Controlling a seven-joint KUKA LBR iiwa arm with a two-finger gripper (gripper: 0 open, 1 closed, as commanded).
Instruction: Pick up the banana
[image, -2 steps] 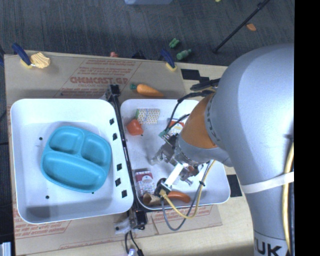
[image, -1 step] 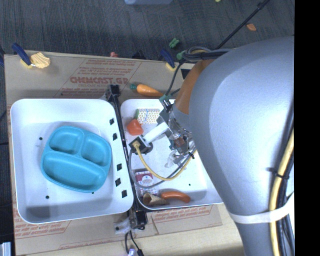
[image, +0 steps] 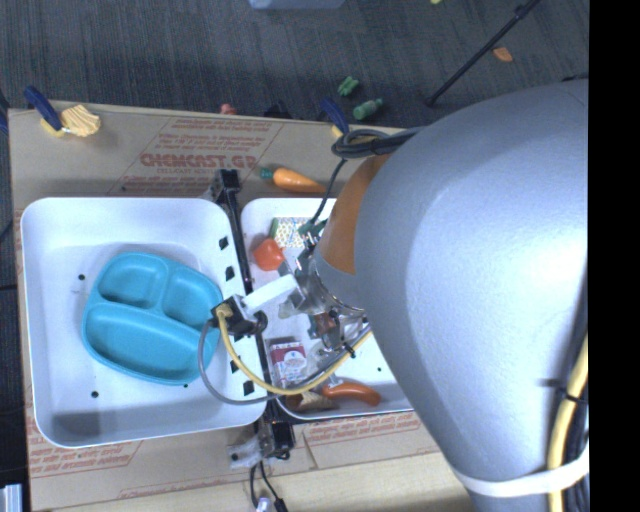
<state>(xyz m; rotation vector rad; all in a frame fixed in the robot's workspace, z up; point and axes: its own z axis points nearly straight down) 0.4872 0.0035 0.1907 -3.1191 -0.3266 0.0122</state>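
Banana, the curved yellow fruit of the task, cannot be picked out with confidence: a thin yellow arc (image: 300, 383) near the bottom of the right white plastic bin (image: 262, 215) may be its edge, but it could equally be the yellow cable looping there, so its place is best given as probably under the arm at about 6 o'clock in that bin. The grey metal arm with its orange band (image: 350, 225) covers most of the right bin, and the two-finger gripper (image: 325, 320) sits low over the bin's middle among wires and brackets; whether it is released, clenched or grasping anything cannot be told from this angle. By this evidence the pick is not yet shown as done: nothing yellow is seen lifted, and the grasp and the raising are left. Around the gripper lie a small round orange-red fruit (image: 267, 253) at 10 o'clock, a red printed packet (image: 288, 358) at 7 o'clock and a glossy orange elongated piece (image: 350, 393) at 5 o'clock. A smooth orange toy carrot (image: 296, 180) rests on the brown printed cardboard (image: 180, 150) beyond the bin's far rim. The left white bin (image: 50, 300), matte and shallow with rounded corners, holds a light-blue moulded plastic tray with compartments (image: 150, 315).
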